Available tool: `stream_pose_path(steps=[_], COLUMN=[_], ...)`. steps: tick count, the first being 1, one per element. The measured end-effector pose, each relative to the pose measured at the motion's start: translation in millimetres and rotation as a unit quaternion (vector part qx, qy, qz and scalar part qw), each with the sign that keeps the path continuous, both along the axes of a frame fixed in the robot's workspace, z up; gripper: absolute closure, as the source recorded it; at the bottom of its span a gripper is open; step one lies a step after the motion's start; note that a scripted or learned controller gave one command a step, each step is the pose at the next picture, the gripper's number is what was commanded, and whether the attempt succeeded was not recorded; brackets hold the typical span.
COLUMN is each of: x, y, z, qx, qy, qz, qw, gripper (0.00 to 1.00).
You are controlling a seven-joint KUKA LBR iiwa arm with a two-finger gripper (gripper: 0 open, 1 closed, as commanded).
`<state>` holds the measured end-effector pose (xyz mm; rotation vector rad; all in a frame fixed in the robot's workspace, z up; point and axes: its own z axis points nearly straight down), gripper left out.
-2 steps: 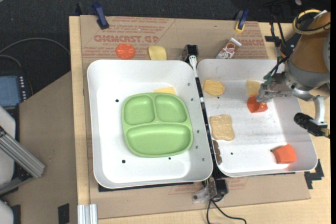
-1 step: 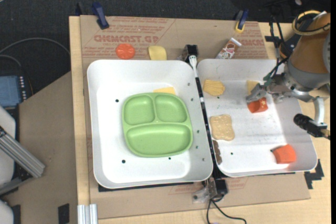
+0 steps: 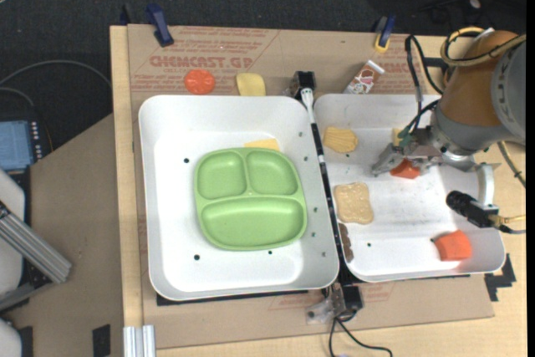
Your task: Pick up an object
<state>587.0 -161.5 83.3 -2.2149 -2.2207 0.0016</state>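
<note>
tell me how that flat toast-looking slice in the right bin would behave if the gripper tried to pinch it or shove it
The slice lies flat on the right bin floor, so it would probably slide rather than roll or tip. Its thin profile likely leaves the fingers little edge to pinch. It looks like a light toy food piece, probably stiff, though the view cannot confirm that.

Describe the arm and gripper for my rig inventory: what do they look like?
The arm is grey and rounded, with an orange band above the wrist. Black and yellowish cables loop over its top. The gripper is a small grey metal unit with two thin fingers and some green wiring beside it.
</note>
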Motion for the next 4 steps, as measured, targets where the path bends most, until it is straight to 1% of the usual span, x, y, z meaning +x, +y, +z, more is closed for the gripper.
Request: stream_pose_path(steps=[1, 2, 3, 4], x=[2.0, -67.3, -66.5, -35.7], y=[-2.4, 29.5, 27.4, 64.6], z=[13.8, 3.4, 3.0, 4.1], qx=[-0.0018, -0.0013, -0.0030, -0.0044], qy=[-0.004, -0.004, -0.004, -0.007], qz=[-0.001, -0.002, -0.002, -0.001], qw=[1.0000, 1.0000, 1.0000, 1.0000], gripper=[1.00, 1.00, 0.00, 0.00])
